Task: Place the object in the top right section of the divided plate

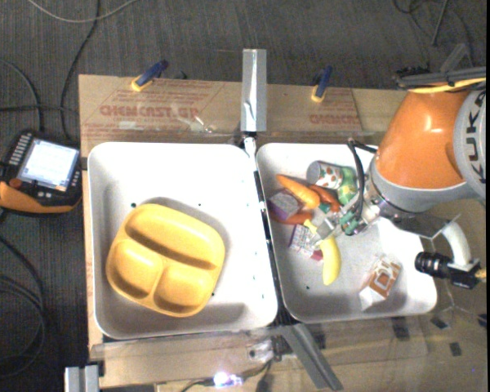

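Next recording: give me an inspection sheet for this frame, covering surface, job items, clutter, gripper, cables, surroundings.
Surface: bench with two white bins, left bin and right bin, side by side.
Job's things: yellow divided plate in the left bin, tilted, nothing on it.
Clutter: right bin holds a banana, an orange carrot-like toy, a can, a small box and wrappers.
Gripper: gripper low over the pile; finger state unclear.
Cables: cables on the floor above the bench.
Surroundings: teach pendant at left; blue clamps on the cardboard.

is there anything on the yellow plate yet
No, the yellow divided plate in the left bin has bare sections, while the banana lies in the right bin.
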